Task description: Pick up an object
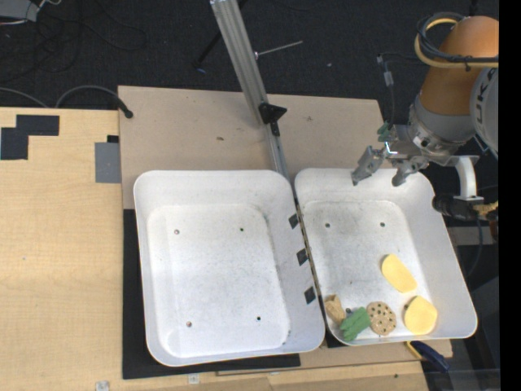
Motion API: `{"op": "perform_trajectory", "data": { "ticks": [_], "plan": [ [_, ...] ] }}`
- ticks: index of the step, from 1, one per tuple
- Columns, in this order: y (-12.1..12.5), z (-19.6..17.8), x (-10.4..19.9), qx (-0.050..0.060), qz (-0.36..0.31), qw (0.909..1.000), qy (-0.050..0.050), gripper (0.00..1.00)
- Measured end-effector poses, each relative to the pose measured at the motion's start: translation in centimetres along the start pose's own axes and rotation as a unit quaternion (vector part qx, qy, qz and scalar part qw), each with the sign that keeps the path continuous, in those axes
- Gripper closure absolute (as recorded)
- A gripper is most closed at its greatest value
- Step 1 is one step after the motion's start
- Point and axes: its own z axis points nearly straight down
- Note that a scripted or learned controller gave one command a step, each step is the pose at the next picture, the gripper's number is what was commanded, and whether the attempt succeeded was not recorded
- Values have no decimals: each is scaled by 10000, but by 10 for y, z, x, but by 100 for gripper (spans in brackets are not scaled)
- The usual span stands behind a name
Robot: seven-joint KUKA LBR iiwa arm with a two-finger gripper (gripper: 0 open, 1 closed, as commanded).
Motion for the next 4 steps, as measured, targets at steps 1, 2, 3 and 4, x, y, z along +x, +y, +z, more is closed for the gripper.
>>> {"op": "perform_trajectory", "data": {
  "ticks": [1,2,3,4],
  "plan": [
    [1,-3,0,-24,-14,10000,-8,0],
    [1,42,-5,-4,6,10000,-6,0],
    [5,106,-5,1,1,10000,-3,0],
    [5,132,-4,-13,-8,10000,-7,0]
  ]
}}
